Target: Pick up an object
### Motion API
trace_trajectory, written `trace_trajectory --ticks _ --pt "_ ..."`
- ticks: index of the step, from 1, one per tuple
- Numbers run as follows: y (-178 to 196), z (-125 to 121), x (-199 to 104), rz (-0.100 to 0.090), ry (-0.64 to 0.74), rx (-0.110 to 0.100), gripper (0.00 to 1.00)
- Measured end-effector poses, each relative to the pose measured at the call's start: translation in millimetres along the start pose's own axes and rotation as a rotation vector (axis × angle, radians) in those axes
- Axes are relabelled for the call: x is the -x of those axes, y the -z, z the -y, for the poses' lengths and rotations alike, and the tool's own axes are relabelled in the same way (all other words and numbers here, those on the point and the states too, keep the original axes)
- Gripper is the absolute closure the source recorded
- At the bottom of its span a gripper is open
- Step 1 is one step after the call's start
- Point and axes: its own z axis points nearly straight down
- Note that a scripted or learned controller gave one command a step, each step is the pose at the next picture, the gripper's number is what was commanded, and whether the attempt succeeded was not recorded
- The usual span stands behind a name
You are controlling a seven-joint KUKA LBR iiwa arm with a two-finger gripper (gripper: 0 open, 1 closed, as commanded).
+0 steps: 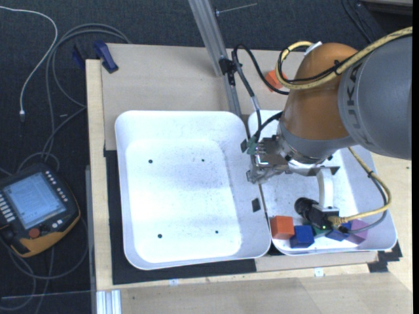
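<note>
Arm (327,97) is reaching in from the right, wrist down over the right bin (321,249). Gripper (260,170) is hanging above that bin's left side, close to the wall it shares with the left bin (183,195). I cannot tell from this slant whether it is released or clenched. No object is showing in its grasp.

Likeliest target: the orange block (282,226). It is lying flat on the floor of the right bin in the near-left corner, near the gripper but toward the front rim from it. A blue block (302,235) is sitting just beside it on the right, possibly touching. Further right, a second blue piece (337,235) and a purple piece (357,231) are crowding along the same front wall.

Handling, as a judgement: the orange block is looking rigid, small and light, with flat matte faces, so it should not crush and is unlikely to slip much. The blue neighbour and the bin's corner are hemming in two of its sides. The far and near faces are looking like the freer pair to take, from straight above.

Orientation: the block is reading as near-square from above, with no clear long axis. Its edges are running roughly parallel to the bin walls, so it is not pointing in any particular direction.
</note>
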Motion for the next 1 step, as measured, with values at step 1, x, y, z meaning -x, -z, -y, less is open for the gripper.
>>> trace_trajectory --ticks 1 --pt "3.2 -12.2 87.9 0.005 -0.004 0.008 1.0"
